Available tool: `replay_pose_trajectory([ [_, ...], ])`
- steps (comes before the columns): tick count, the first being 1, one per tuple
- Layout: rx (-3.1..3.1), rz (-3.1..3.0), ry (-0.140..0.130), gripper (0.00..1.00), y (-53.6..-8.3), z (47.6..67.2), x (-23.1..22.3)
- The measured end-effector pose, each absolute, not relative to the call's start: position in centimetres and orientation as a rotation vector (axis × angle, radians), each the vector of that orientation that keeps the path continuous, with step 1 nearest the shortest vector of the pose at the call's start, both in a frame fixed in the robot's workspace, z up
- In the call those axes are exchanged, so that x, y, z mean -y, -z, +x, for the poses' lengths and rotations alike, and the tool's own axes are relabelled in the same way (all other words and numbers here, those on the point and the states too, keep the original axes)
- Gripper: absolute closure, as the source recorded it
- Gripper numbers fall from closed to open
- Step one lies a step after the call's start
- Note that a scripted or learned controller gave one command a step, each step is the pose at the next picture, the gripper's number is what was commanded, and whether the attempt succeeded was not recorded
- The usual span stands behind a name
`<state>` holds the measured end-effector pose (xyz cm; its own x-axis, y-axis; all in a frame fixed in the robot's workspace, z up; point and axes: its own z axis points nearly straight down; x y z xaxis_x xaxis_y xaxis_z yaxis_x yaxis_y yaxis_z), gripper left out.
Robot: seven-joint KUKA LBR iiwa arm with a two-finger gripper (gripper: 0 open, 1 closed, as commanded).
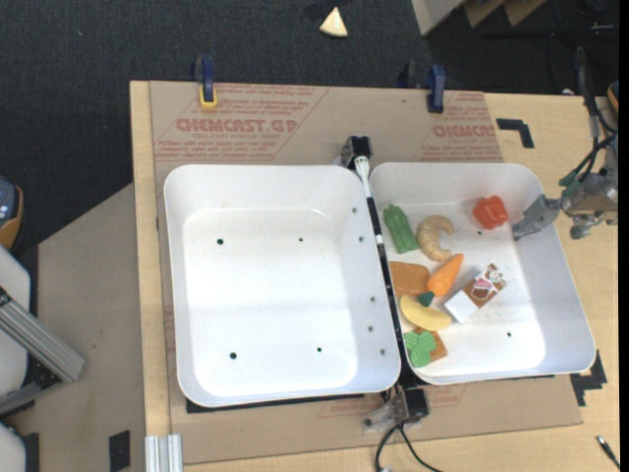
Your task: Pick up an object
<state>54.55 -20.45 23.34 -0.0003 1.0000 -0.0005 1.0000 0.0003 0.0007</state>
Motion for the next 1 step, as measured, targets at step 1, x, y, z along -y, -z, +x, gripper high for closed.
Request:
replay_pose_trajectory([
  [1, -2.220, 2.217, -0.002, 1.00, -24.43, 54.62, 20.46],
])
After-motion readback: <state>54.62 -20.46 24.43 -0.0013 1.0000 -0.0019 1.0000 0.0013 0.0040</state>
